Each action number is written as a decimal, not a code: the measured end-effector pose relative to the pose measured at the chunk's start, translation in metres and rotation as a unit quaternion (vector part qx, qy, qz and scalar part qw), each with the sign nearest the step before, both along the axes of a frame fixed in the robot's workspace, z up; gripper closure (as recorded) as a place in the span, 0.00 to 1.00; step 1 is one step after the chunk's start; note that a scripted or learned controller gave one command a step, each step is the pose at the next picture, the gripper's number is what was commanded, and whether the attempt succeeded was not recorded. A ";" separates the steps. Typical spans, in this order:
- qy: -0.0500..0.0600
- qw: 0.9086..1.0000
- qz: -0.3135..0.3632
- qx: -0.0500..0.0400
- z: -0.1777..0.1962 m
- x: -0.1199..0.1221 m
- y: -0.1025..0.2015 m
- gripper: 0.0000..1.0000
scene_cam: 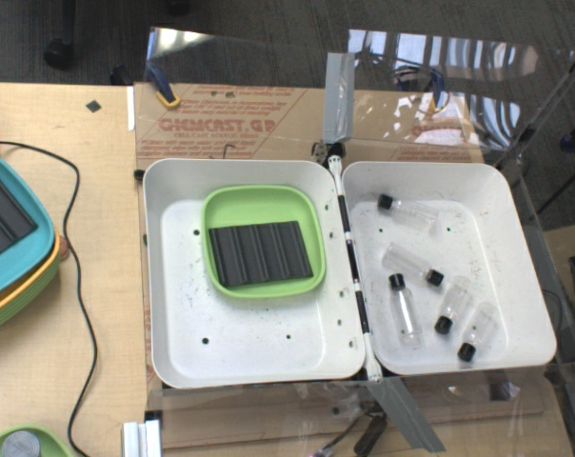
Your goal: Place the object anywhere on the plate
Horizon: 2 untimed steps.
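I cannot tell my hand's state; the clear vials (402, 305) lie scattered across the right bin (516, 219); the green plate (261, 208) near the left bin's (173, 331) back edge bears a dark ridged block (260, 252); I judge nothing placed yet.

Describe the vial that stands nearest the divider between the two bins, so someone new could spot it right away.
Start at the right bin, which holds several clear vials with black caps. Along its left side, close to the divider, lies one vial pointing almost straight up and down the picture, cap at its far end. Its neighbours sit further right and lie tilted.
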State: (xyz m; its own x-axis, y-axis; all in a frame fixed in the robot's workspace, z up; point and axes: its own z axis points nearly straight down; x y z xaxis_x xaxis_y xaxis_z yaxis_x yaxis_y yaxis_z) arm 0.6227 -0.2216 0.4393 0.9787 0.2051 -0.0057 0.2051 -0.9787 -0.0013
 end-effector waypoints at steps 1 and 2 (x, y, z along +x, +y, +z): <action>0.000 1.000 0.000 0.000 0.000 0.029 0.000 0.00; 0.000 1.000 0.000 0.000 0.000 0.032 0.000 0.00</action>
